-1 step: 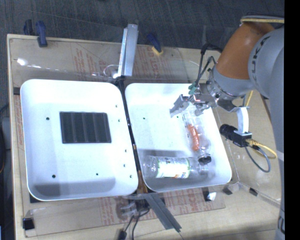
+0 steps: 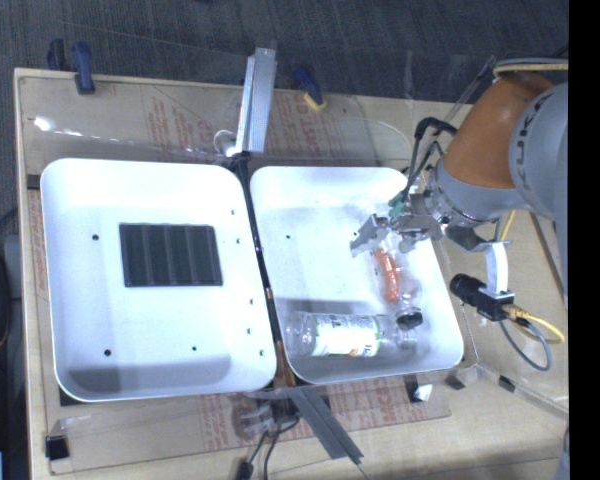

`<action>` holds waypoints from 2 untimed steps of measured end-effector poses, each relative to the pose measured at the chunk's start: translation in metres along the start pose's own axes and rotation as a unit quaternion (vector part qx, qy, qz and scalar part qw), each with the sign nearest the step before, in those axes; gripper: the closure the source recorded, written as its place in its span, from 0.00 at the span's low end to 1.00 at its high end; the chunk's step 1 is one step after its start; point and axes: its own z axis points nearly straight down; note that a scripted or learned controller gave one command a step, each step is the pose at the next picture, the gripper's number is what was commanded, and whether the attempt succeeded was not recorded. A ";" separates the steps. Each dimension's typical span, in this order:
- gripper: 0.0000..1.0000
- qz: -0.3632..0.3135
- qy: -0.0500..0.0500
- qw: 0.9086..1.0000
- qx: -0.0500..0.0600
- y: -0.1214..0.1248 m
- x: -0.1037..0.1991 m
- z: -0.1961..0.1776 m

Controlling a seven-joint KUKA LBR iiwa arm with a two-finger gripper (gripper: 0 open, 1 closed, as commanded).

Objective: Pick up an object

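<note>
In the right bin (image 2: 310, 218), my gripper (image 2: 386, 240) hangs at the right side, open, its two grey fingers spread just above the top end of an orange item in clear wrapping (image 2: 389, 275). Nothing is held between the fingers. A clear plastic bottle (image 2: 345, 334) with a white and green label lies on its side along the bin's front wall. A small black cap (image 2: 409, 319) sits by the bottle's right end, below the orange item.
A dark ribbed rectangular pad (image 2: 170, 254) lies flat in the left bin (image 2: 80, 348). The arm's orange band (image 2: 490, 138) and grey wrist overhang the right bin's right rim. Black and yellow cables (image 2: 515, 318) lie on the bench to the right.
</note>
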 end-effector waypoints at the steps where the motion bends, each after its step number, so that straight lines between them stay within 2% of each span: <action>1: 0.00 -0.059 0.001 0.998 0.000 0.006 0.002 0.012; 2: 0.00 -0.103 -0.001 0.995 -0.002 0.005 0.001 0.005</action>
